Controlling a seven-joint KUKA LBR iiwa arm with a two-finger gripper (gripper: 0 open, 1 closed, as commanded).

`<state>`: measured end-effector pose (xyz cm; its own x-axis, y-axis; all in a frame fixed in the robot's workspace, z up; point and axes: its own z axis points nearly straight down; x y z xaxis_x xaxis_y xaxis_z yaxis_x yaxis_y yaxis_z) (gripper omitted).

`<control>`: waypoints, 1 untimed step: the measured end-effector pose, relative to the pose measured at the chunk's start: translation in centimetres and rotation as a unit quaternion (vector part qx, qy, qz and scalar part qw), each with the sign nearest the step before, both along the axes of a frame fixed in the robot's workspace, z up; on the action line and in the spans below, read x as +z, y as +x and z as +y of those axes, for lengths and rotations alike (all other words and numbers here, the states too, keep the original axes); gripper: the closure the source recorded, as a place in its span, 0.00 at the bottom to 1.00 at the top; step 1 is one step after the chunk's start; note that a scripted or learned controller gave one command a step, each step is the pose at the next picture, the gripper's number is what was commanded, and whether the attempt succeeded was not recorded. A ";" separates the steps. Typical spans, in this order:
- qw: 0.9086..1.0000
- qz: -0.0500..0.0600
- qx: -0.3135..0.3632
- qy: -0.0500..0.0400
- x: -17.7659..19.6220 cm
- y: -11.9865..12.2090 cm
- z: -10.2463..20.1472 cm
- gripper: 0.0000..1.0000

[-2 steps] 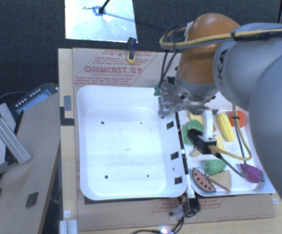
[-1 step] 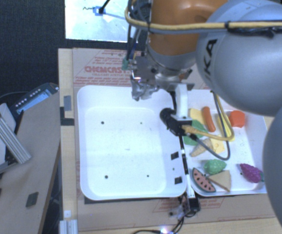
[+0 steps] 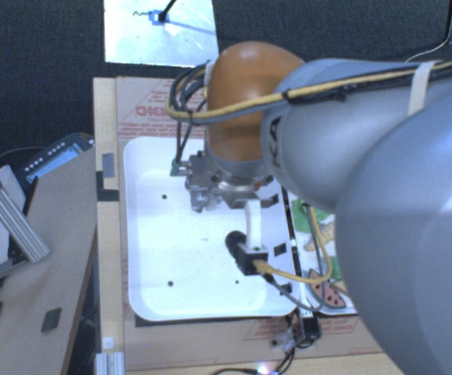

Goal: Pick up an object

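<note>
Below the orange band (image 3: 245, 92) of the arm (image 3: 382, 186), we see the hand (image 3: 207, 203) lowered over the left bin (image 3: 151, 233), near the middle of its upper half. How far the hand is open we cannot tell, since the wrist body covers it from above, and we see nothing between its parts. Where the white floor of the left bin shows, it carries a few small dark specks and no clear object that we can make out. To the right, the second bin (image 3: 336, 303) is mostly hidden under the grey arm; in the strip that shows we can make out coloured things, among them a flat piece (image 3: 331, 295) in red and green with dark spots, like a watermelon slice, lying near the bin's lower edge. A yellow cable (image 3: 296, 276) loops from the wrist across the divide between the two bins. Both bins sit on the brown counter (image 3: 144, 104), which bears red printed lettering above the left bin.
</note>
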<state>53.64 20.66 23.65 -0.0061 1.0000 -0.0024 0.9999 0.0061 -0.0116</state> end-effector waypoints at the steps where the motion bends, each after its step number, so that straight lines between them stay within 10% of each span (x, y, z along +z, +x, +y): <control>1: 1.000 -0.003 0.000 0.001 -3.6 -3.8 2.1 1.00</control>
